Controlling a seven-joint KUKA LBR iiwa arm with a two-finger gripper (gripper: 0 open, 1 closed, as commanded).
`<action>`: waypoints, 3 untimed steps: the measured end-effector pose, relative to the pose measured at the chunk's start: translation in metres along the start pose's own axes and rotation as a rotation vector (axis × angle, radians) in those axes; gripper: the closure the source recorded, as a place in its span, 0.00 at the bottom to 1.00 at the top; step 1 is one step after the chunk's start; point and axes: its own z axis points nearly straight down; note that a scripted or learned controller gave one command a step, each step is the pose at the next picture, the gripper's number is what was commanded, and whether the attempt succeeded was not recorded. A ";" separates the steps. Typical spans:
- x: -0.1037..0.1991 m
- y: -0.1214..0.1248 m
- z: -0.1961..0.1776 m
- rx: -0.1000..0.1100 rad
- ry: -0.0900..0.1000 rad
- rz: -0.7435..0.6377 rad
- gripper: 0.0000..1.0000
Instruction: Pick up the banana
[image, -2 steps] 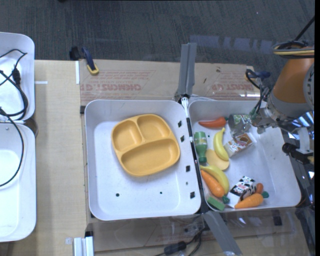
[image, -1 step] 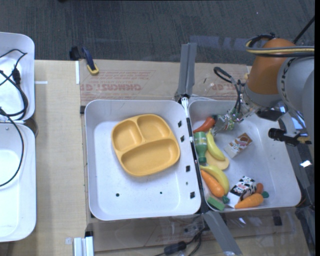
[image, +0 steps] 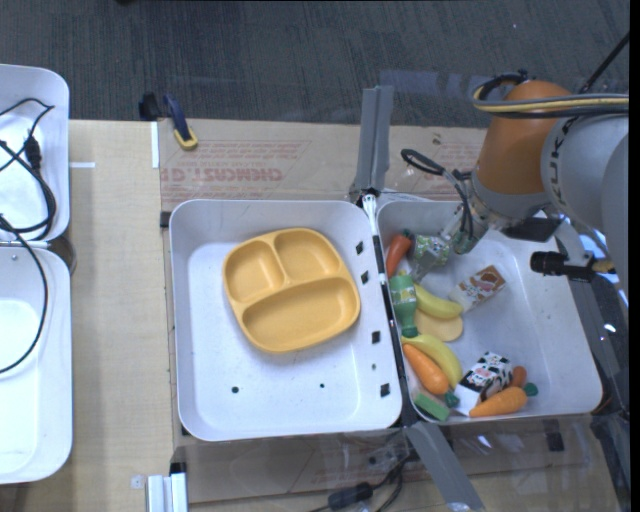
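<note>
Two-finger gripper (image: 432, 250) hanging low in the right white bin (image: 560, 335), grip state impossible to tell, curved yellow plastic banana (image: 438, 301) lying just below it, green plastic bottle (image: 403, 303) sitting beside that, yellow divided plate (image: 291, 288) resting far left.

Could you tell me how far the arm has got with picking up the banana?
Nothing looks done yet: the banana lies in the right bin beside the green bottle. In hand: the gripper is low in that bin, just above the banana, beside a carrot. Left: closing on the banana and lifting it.
</note>
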 end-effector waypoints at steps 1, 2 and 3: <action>0.075 -0.059 -0.100 -0.004 -0.002 -0.035 0.00; 0.068 -0.085 -0.018 -0.007 -0.006 -0.284 0.00; 0.035 -0.070 0.001 -0.005 -0.003 -0.263 0.00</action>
